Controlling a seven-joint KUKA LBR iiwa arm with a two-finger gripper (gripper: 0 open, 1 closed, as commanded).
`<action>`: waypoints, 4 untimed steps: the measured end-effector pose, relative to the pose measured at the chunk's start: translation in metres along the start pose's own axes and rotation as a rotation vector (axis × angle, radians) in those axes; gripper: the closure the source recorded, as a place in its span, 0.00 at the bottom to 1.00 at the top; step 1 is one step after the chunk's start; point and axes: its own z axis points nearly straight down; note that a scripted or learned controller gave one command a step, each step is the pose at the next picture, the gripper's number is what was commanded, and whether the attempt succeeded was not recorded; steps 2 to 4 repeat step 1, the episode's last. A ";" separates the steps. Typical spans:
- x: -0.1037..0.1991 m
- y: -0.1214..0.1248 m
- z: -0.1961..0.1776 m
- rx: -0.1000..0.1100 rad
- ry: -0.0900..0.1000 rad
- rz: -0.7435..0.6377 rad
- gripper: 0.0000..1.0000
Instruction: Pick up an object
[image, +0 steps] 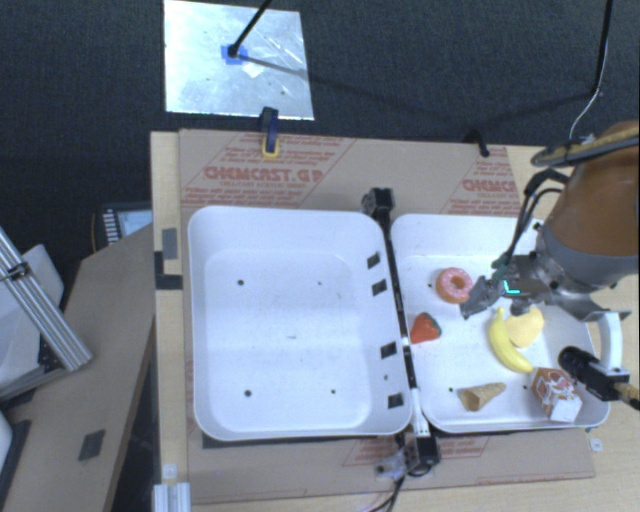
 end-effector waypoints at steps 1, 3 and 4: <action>-0.014 0.071 -0.015 -0.007 -0.002 -0.004 0.00; -0.014 0.071 -0.015 -0.007 -0.002 -0.004 0.00; -0.014 0.071 -0.015 -0.007 -0.002 -0.004 0.00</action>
